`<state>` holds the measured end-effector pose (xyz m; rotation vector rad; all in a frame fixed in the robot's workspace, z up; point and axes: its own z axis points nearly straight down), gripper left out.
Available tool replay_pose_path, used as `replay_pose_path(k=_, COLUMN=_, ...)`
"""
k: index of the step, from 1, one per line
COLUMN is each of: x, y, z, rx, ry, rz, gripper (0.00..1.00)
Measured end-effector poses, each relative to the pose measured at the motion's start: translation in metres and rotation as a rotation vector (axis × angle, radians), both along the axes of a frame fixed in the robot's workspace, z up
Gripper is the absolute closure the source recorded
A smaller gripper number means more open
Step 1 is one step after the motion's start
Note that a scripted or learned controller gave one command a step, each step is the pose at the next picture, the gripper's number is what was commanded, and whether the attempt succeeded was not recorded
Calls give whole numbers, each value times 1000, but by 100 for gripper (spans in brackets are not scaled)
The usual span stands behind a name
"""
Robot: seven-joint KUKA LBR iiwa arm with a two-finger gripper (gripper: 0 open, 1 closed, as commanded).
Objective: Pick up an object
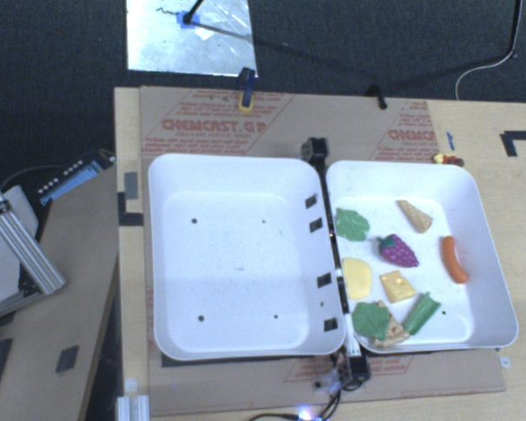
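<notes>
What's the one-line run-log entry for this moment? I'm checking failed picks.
stage: pre-grasp | right bin: purple grapes, orange sausage, cheese cube, lettuce leaf | lifted: nothing

You can read red printed lettering on the flat brown cardboard sheet [351, 117] that lies under the two shallow white plastic bins on the counter. Left of the yellow clamp [245, 102] at the sheet's far edge, the word looks like "CHEMCAST GP", seen upside down and slanted. A second print of the same red lettering sits toward the sheet's far right corner, set at an angle, too blurred for you to spell out fully. More red print shows at the near edge of the cardboard below the bins, but you cannot read it. On the bins and the toy foods you can make out no lettering.
</notes>
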<state>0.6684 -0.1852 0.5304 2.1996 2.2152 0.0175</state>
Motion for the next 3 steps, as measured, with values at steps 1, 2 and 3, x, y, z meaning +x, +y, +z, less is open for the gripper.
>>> replay_pose_path(k=1, x=0, y=-22, z=-18, rx=4, ry=19, rz=-7, gripper=100)
replay_pose_path(k=2, x=0, y=-21, z=-18, rx=4, ry=19, rz=-4, gripper=0)
replay_pose_path(k=3, x=1, y=-20, z=-5, rx=2, ry=14, rz=0, gripper=100)
